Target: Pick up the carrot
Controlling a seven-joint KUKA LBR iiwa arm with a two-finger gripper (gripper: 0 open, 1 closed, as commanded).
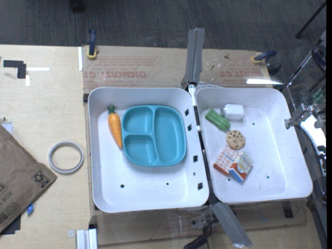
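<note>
The left bin [98, 154] holds a carrot [115, 128] just beside the teal divided plate [154, 135]; a descending finger may jam between them. I cannot tell the gripper's state.

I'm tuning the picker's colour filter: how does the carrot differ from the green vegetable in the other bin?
The carrot is orange with a small green top; the green vegetable is green all over. The carrot lies in the left bin, beside the blue divided plate; the green vegetable lies in the right bin, next to a white block. The carrot points nearly up-down in view; the green vegetable lies diagonally. Both are small, elongated toy foods lying flat.
</note>
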